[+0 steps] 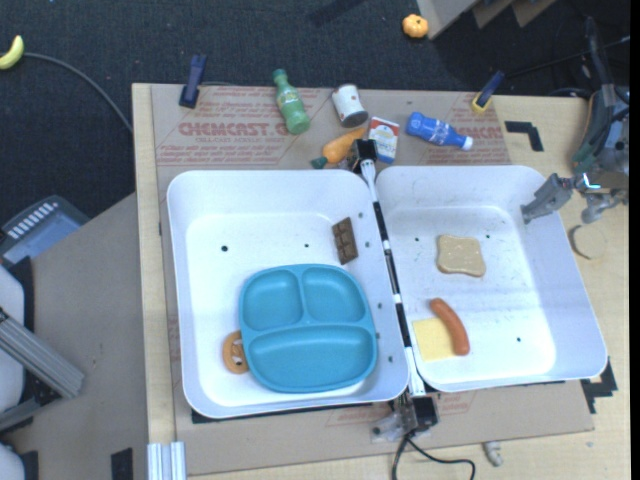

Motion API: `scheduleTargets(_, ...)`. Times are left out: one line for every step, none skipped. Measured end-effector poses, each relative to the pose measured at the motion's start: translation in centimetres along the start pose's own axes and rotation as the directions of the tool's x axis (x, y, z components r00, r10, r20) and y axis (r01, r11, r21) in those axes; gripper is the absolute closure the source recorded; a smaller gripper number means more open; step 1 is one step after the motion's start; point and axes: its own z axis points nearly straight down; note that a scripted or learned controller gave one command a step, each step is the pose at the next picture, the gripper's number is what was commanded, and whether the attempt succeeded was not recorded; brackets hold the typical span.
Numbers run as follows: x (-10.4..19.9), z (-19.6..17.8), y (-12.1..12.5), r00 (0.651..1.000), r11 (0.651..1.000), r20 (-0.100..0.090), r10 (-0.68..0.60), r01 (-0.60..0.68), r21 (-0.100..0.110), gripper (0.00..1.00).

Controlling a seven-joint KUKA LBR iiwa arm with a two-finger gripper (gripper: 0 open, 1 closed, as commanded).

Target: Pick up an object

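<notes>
The gripper (568, 196) hangs spread and empty at the right bin's (520, 182) rim, poised short of the toast (460, 255).

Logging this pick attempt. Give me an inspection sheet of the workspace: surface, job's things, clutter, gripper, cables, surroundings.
Surface: bench bearing left bin and right bin.
Job's things: blue divided plate, pretzel, chocolate piece in left bin; bread slice, sausage, cheese slice in right bin.
Clutter: green bottle, can, blue bottle, carton behind the bins.
Gripper: gripper over right bin's far right rim, nothing between fingers.
Cables: cable on floor, cable at front edge.
Surroundings: dark carpet, banana, orange ball.
</notes>
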Motion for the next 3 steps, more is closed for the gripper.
scheduleTargets(5.3, 17.5, -3.1, 1.000, 1.000, -0.002, 0.000, 0.000, 0.004, 0.00)
scheduleTargets(7.6, 19.5, 2.3, 1.000, 1.000, 0.001, -0.001, 0.001, -0.006, 0.00)
scheduleTargets(6.9, 19.5, 7.0, 1.000, 1.000, 0.002, -0.001, 0.001, -0.007, 0.00)
